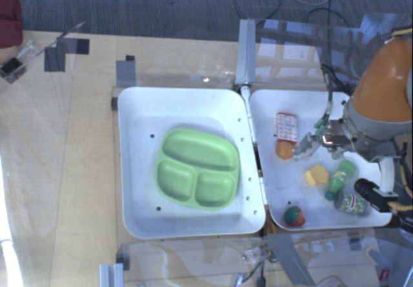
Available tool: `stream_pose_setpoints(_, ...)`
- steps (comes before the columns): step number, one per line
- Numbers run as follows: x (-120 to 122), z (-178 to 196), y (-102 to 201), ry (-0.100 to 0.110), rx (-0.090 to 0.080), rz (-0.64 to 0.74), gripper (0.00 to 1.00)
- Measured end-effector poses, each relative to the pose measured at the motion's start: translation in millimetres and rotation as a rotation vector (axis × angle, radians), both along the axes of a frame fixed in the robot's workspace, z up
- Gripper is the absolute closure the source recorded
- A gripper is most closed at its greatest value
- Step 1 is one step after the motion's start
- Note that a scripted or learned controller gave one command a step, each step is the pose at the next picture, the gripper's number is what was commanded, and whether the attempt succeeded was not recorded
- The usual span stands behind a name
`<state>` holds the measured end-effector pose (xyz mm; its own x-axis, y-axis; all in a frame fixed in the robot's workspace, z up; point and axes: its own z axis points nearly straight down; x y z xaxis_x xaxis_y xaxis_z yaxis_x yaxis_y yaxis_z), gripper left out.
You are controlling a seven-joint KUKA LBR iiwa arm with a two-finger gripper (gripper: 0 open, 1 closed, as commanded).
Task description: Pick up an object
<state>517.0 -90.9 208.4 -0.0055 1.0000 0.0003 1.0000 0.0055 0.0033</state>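
The claw hangs in the right bin, just right of an orange ball; I cannot tell its opening. Crowded neighbours, the red-and-white packet and yellow block, could get nudged, spoiling a grasp.

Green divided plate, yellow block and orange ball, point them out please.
Green divided plate (197, 168): camera view, its centre ridge.
Yellow block (316, 175): camera view, its top face.
Orange ball (284, 149): camera view, its top.
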Motion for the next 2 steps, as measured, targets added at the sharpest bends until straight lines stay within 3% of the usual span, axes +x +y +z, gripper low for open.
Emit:
stream_pose_setpoints(1, 41, -42, -55, -0.003, -0.002, 0.214, 0.0)
stream_pose_setpoints(2, 4, -79, -115, -0.003, -0.003, 0.318, 0.0)
